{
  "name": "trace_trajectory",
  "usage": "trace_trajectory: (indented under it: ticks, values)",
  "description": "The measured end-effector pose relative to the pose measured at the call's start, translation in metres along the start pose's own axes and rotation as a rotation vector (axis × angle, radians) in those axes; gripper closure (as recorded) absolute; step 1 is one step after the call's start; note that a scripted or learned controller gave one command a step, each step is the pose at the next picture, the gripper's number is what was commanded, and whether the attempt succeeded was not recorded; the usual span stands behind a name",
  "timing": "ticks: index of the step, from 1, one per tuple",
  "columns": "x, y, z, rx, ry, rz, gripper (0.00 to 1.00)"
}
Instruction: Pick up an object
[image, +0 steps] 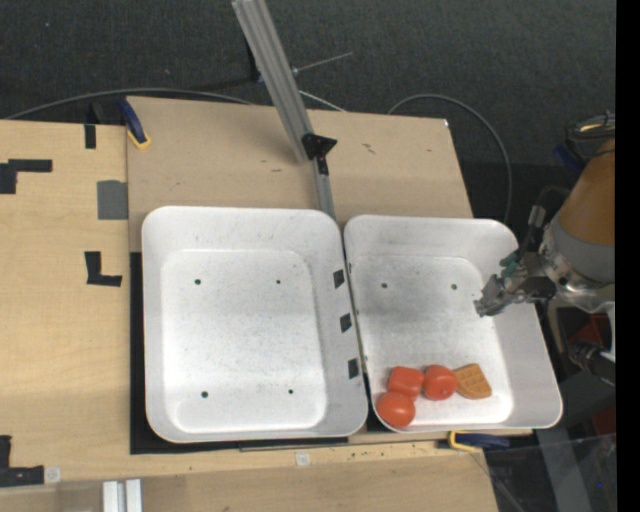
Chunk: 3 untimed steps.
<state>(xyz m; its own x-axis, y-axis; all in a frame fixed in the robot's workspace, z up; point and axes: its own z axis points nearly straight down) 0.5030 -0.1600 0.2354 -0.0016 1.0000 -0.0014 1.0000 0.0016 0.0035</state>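
Three red tomato-like pieces lie bunched at the front of the right bin (430, 245): one at the left (404, 380), one below it at the rim (396, 408), and one to the right (439, 382). An orange-brown cracker-like piece (473, 381) touches the right-hand tomato. My gripper (493, 299) hangs over the right bin's right side, behind these objects and apart from them. Nothing shows between its dark tips.
The left bin (240, 320) sits beside the right one, joined by black clips (345, 322). A grey metal pole (285, 85) slants in from the top toward the bins' shared back corner. Black tape marks (98, 268) and a cable lie on the wooden bench.
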Motion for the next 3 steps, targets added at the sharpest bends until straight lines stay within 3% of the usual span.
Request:
trace_trajectory:
  ticks: [3]
  values:
    - [0.138,0.037,-0.003,0.005,0.002,-0.004,1.00]
